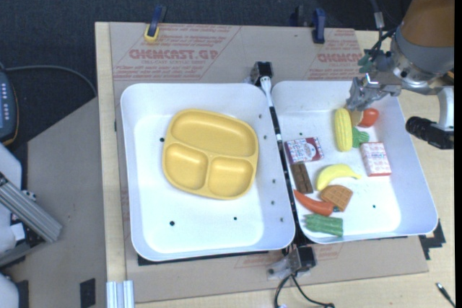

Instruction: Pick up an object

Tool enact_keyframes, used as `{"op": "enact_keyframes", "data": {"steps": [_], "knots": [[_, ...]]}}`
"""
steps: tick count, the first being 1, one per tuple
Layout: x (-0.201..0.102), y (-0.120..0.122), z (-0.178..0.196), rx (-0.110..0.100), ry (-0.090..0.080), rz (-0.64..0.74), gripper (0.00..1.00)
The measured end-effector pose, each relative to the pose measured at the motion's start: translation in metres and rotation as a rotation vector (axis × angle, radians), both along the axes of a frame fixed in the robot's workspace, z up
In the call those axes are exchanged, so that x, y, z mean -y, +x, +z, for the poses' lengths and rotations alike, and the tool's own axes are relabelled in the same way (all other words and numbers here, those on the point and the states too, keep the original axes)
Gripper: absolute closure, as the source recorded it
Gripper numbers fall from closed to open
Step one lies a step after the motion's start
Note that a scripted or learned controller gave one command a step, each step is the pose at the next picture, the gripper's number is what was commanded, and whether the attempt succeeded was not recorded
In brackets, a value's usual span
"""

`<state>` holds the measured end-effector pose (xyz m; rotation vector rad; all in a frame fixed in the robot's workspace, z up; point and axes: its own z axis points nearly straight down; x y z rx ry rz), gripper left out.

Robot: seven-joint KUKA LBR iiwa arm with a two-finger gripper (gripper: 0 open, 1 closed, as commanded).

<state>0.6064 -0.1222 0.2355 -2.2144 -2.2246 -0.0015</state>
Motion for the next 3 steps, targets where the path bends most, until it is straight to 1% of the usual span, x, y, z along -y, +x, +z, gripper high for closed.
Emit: {"op": "enact_keyframes", "data": {"steps": [1, 2, 3], "knots": [[-0.055, -0.016, 0.006, -0.001, 0.001, 0.001, 1.0], [-0.11, -0.029, 0.001, -0.003, 0.0, 0.002, 1.0], [-0.151, -0.066, -0.004, -0.004, 0.0, 0.0, 1.0]]}}
